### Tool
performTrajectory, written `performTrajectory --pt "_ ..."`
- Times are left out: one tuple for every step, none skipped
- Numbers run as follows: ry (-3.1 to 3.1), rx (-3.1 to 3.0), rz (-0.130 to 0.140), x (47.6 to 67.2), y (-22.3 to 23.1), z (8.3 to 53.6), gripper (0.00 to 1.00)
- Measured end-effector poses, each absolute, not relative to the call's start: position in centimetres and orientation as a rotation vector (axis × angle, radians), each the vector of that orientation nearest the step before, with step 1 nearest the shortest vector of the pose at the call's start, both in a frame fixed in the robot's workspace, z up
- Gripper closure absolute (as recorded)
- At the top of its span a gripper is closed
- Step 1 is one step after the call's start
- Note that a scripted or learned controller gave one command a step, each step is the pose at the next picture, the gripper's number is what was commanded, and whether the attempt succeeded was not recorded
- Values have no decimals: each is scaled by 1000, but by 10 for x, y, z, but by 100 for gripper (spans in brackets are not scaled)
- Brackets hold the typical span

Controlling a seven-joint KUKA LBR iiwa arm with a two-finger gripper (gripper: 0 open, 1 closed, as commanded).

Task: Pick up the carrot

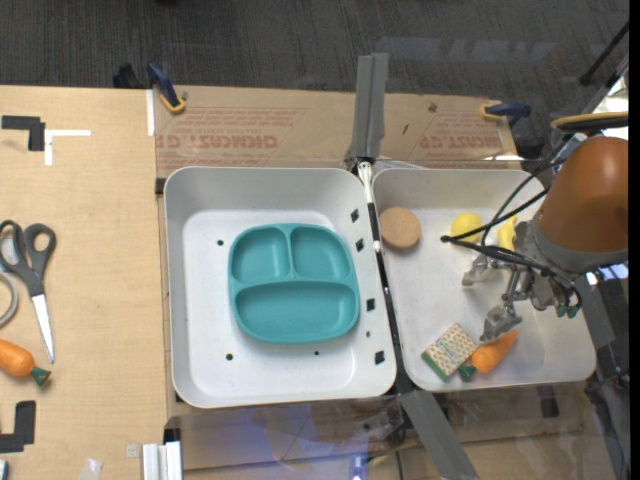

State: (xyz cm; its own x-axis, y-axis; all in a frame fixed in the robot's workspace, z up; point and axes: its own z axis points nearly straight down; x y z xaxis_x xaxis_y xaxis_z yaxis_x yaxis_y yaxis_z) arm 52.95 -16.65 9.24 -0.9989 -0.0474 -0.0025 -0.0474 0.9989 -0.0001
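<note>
Orange carrot (492, 352): you could see it lying in the lower right of the frame, inside the right bin (420, 268), close to the bin's front wall.
Gripper (500, 320): it hung right above the carrot's thick end, very close to it. You could not tell if it was spread or pressed together, or if it touched the carrot.
Arm (590, 208): it came in from the right edge, with its orange band at the middle right.
Beside the carrot: a small speckled block (448, 351) lay just left of it.
Back of the right bin: a round tan disc (401, 228) and a yellow thing (468, 228).
Left bin (190, 268): it held a teal tray (293, 282) with three parts.
Far left: scissors (30, 268) and a second carrot (20, 360) lay on the wooden bench (90, 268).
</note>
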Motion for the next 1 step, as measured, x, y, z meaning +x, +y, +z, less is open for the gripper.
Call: performTrajectory --pt "3105 -258 -11 494 -182 98 0"
